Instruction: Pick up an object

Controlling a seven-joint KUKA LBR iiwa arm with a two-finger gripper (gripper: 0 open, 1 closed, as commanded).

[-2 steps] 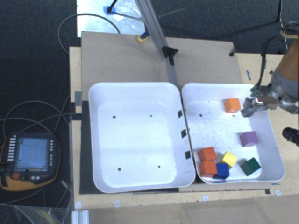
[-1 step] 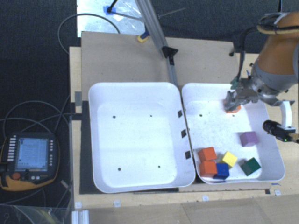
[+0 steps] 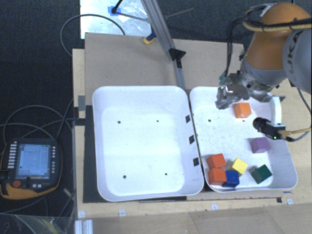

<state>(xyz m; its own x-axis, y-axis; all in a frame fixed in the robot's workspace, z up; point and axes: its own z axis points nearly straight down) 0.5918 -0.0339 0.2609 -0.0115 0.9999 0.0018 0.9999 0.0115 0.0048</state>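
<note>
Blue cube (image 3: 232, 178), orange cubes (image 3: 217, 167), yellow cube (image 3: 239, 165) and green block (image 3: 262, 173): clustered at right bin's (image 3: 287, 156) near edge, likely loose pick stock. Purple block (image 3: 259, 144): mid-bin, apart. Orange block (image 3: 242, 110): far end, just beside claw (image 3: 225, 98), probable target. Claw: over bin's far end, holding nothing visible; opening cannot be told.

Tan counter (image 3: 131, 62), board-like surface, slightly lighter strip along its near edge. Dark carpeted floor (image 3: 34, 57) surrounds the counter on its left and far sides. Left of the counter, a teach pendant (image 3: 30, 168) with lit screen lies on the floor, thin cables (image 3: 29, 116) looping around it. Beyond the counter's far edge, a bright reflective sheet (image 3: 105, 6); a grey metal pole (image 3: 161, 28) slants across the counter from there.
</note>
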